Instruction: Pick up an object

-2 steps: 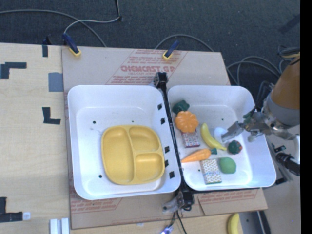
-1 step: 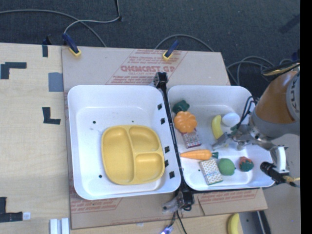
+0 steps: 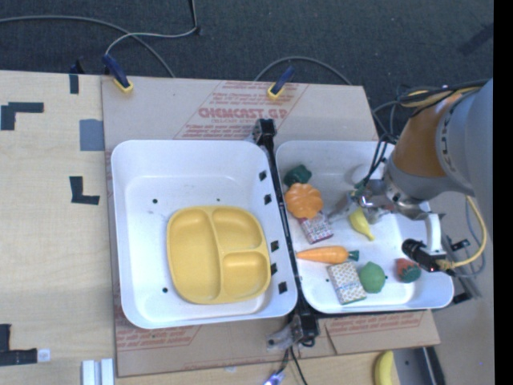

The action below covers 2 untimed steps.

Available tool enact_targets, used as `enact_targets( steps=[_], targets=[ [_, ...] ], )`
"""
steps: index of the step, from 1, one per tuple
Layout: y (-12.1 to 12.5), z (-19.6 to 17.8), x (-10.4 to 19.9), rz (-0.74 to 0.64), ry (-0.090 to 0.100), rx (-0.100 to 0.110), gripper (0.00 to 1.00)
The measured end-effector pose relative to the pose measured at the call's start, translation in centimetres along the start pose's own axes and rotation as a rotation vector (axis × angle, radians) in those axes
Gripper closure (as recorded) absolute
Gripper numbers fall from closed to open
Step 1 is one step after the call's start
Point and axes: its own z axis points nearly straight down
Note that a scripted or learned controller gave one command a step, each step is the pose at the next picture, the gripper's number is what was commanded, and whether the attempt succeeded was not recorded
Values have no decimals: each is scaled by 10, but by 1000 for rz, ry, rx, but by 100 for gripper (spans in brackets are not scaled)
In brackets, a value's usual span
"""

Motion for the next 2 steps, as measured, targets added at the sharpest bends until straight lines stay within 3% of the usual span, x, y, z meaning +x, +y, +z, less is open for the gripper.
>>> enact_targets(
  steps=[1, 2],
  targets=[
    [0, -10, -1, 0, -3, -2, 100],
    [-20, -97, 82, 0, 3, 6, 100]
  ],
)
